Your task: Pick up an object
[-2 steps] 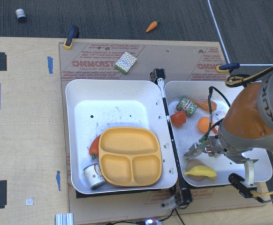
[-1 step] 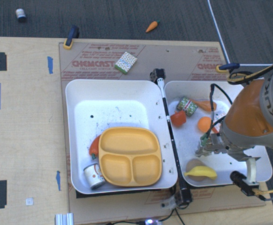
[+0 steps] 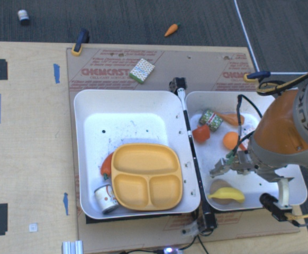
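The two-finger gripper [image 3: 223, 166] hangs low in the right white plastic bin [image 3: 302, 192], seemingly open and empty; the yellow plastic banana [image 3: 227, 195] at its six o'clock lies ungrasped.

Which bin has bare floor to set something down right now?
The left bin: its far half is bare, bordered by the far wall and the yellow tray. Its near half is crowded by tray and can. The right bin is crowded: toy food, with the gripper above the banana.

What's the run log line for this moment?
arm: over right bin | gripper: low, above banana | grasp: none seen | left bin: yellow tray, can
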Controlling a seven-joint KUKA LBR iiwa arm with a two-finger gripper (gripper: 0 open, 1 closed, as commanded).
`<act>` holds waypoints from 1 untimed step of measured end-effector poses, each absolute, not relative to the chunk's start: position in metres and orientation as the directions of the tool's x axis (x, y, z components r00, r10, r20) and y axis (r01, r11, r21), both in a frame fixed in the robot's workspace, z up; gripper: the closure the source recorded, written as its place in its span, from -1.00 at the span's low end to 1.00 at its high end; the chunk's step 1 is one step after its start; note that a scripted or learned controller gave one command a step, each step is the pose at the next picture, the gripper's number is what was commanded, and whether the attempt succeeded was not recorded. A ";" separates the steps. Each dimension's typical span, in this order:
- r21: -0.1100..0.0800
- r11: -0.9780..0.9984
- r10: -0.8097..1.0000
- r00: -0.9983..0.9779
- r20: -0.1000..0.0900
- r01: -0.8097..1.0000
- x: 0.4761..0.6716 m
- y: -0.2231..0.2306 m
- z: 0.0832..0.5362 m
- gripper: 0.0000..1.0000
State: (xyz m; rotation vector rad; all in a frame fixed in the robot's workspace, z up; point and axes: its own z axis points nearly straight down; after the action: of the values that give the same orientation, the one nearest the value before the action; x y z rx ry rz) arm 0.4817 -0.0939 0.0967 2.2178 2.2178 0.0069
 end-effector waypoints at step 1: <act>0.001 0.000 1.000 0.000 0.001 1.000 0.480 -0.092 0.086 -1.00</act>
State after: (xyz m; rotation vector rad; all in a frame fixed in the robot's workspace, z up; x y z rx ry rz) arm 0.4798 -0.0922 0.0860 2.2210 2.2217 0.0019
